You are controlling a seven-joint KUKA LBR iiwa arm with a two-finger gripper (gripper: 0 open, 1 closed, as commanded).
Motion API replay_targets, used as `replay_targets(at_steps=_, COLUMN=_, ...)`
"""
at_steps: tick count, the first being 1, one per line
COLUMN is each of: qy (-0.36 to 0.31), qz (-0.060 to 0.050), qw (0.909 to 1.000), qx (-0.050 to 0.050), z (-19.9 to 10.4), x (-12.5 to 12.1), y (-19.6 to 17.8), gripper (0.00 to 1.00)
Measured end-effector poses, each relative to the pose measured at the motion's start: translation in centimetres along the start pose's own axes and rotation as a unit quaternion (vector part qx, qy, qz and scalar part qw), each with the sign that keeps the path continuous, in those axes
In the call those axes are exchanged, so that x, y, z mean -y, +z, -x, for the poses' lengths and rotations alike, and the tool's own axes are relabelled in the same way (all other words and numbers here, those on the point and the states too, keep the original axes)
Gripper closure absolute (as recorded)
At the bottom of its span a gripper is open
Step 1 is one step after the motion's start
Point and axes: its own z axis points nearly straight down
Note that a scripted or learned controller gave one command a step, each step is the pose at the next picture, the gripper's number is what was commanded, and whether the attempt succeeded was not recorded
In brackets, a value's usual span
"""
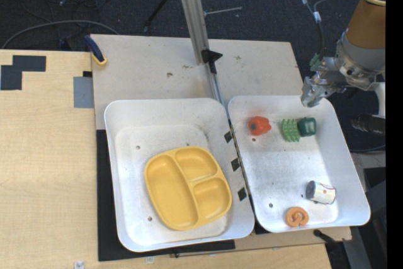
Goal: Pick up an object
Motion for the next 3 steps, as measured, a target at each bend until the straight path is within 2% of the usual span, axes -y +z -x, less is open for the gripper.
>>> replay_targets(at_steps=2, qy=-0.001, qz=-0.003, qw=1.0000, qx=-0.001, z=-9.4, x=2.7, y=3.2, gripper=1.00)
replay_targets(at_steps=3, qy=-0.001, qz=-0.003, qw=1.0000, qx=-0.001, z=-14.9, x=5.5, y=3.2, gripper=1.00)
